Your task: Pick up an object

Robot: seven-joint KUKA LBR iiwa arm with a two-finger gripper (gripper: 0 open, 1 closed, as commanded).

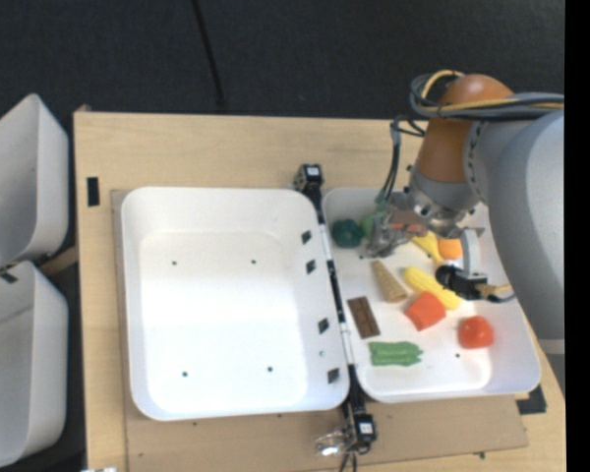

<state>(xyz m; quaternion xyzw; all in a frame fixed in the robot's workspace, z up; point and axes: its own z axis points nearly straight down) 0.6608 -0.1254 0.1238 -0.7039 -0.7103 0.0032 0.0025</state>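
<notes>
Objects are gathered in the right bin [511,372], while the left bin [157,264] is seen beside it on the wooden bench [226,131]. From the right, the grey arm with its orange band [450,150] is reached down over the far part of the right bin, and the gripper [382,236] is seen low at the far left of that bin. How far the fingers are parted cannot be told, as they are blurred against the dark metal of the wrist; nothing can be made out between them. Just left of the gripper, a dark green round object [347,231] is seen near the bin's left wall. Near the gripper, on its near side, a tan cone-shaped piece [389,281] is laid. To its right a yellow corn cob [433,287] is placed, touching an orange-red block [425,311]. A red object [476,332] is set further right, apart from the block. Along the left wall a brown bar [363,316] is laid, and nearer still a green leafy piece [394,353]. Another yellow piece [428,245] is partly hidden under the wrist.
</notes>
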